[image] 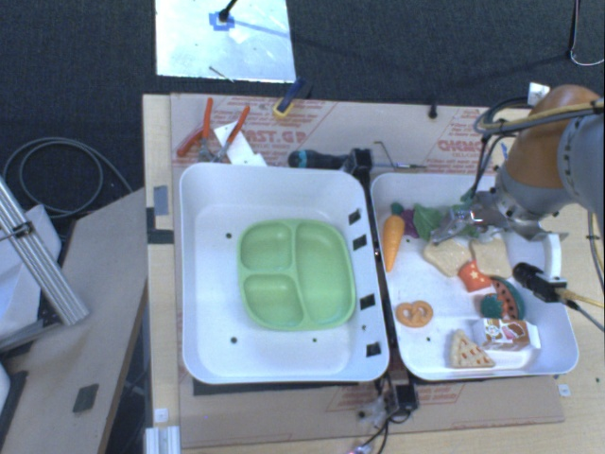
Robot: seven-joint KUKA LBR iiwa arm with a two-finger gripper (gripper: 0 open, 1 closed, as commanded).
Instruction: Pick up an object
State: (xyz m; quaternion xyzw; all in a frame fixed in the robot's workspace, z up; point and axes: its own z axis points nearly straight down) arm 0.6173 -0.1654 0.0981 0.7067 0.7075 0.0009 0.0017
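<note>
My gripper (462, 220) hangs low over the back of the right bin (565, 343), reaching in from the right. It sits just above a pale bread slice (447, 255) and right beside a green leafy toy (425, 219). An orange carrot (391, 239) lies to its left near the bin's left wall. A red piece (473, 275), a pretzel (414, 313), a watermelon slice (500, 300), a small printed packet (506, 333) and a triangular wedge (466, 350) lie nearer the front.
The left bin (203, 253) holds a light green divided plate (295, 274). Orange-handled pliers (208, 130) and a yellow-handled tool (289, 100) lie on the board behind the bins. Black clips line the wall between the two bins.
</note>
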